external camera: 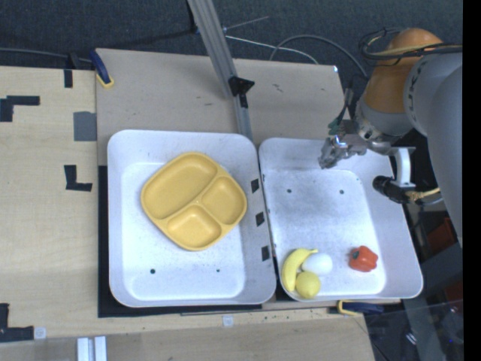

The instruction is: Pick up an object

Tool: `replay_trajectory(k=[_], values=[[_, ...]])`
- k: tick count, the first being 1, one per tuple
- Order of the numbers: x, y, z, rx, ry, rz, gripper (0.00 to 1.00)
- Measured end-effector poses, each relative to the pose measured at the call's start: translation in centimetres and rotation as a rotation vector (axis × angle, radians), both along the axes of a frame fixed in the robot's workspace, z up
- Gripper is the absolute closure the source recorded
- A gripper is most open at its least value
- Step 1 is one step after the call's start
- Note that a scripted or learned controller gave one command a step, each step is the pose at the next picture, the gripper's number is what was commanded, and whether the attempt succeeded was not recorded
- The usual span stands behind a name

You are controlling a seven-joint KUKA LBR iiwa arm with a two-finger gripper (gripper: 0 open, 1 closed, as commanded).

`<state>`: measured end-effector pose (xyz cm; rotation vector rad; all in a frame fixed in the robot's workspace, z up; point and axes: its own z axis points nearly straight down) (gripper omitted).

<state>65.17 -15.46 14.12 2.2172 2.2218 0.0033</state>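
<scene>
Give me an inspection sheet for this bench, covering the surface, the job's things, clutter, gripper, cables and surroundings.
Surface: two shallow white bins side by side, left bin and right bin, on a tan bench.
Job's things: yellow divided plate lies in the left bin; banana, white egg-like object, yellow lemon-like fruit clustered at the right bin's near left corner; red pepper-like item apart, to their right.
Clutter: nothing seen.
Gripper: gripper is at the right bin's far edge, nothing visibly held; finger state unclear.
Cables: thin wires loop behind the bench toward the arm.
Surroundings: slanted metal pole crosses the bench; dark floor beyond.
</scene>
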Motion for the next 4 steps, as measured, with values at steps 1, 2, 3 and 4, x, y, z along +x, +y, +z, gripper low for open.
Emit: replay_trajectory(k=[1, 2, 3, 4], values=[[-0.5, 0.0, 4.5, 0.0, 0.0, 0.0, 1.0], [-0.3, 0.4, 9.7, 0.0, -0.002, 0.0, 1.0], [-1.3, 6.6, 9.4, 0.003, 0.005, 0.005, 1.0], [-1.2, 11.5, 9.9, 0.002, 0.004, 0.005, 1.0]])
